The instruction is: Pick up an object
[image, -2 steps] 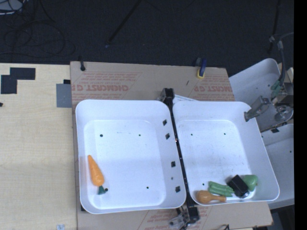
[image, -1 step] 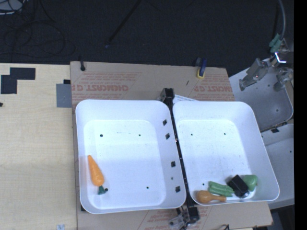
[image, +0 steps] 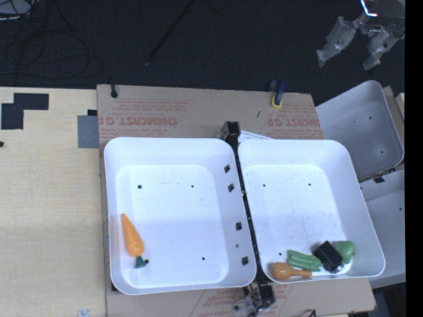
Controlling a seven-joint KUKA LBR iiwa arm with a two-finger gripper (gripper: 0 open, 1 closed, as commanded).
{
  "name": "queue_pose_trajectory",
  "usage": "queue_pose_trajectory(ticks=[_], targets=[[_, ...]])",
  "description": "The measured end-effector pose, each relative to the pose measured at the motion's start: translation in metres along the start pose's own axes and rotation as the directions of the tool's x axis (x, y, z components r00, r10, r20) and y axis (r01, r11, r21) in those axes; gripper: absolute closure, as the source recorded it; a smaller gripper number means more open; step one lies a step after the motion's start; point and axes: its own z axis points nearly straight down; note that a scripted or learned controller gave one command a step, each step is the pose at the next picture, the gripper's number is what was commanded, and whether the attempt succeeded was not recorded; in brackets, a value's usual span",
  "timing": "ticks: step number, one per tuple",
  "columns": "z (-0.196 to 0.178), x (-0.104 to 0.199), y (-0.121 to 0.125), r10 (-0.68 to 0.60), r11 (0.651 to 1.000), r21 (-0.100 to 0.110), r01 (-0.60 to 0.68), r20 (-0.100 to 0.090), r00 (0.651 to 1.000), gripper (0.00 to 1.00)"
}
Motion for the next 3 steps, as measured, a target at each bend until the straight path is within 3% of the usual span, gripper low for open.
queue_pose_trajectory(ticks=[3], targets=[[0.001,-0.157,0.007,0.007,1.0,0.005,-0.007,0.0,1.0,0.0]])
